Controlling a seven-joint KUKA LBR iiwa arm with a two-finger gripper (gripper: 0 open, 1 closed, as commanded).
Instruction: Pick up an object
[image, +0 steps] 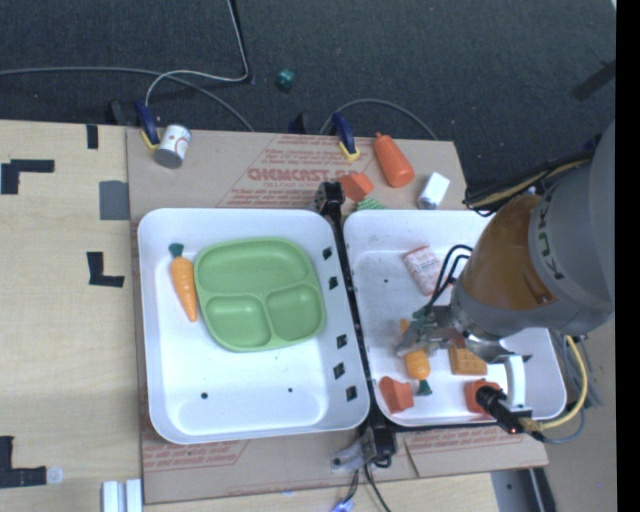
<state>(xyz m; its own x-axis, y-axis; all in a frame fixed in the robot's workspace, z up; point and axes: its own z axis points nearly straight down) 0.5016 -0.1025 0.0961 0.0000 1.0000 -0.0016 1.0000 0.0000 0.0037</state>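
Gripper low in the right bin, over a small orange piece

Nearest the front wall of the right bin (372, 300) lie a red block (396, 395) and, further right, a small red item (478, 396). Just beyond them sits the small orange piece (418, 366), the likeliest target, with a tan cracker (466, 360) close on its right. The gripper (420, 336) hangs directly behind and above that orange piece, touching it or nearly so. Dark wrist parts and cable crowd the tip, so I cannot tell whether it is open, closed, or clamped on anything, and nothing can be called held.

To do this step well, the tip should centre on the orange piece alone and close across its narrow width. It should stay clear of the cracker and the red block, since a neighbour caught in the grasp would likely spoil it. A straight lift would then show whether the piece comes away.

The piece looks short and stubby. Its long axis seems to run roughly near to far, with a hint of green at the near end, though it is too small to be sure.

Further back in the same bin lies a pale packet (422, 265). In the left bin (160, 340), well apart, a green tray (262, 294) rests beside a toy carrot (183, 285)
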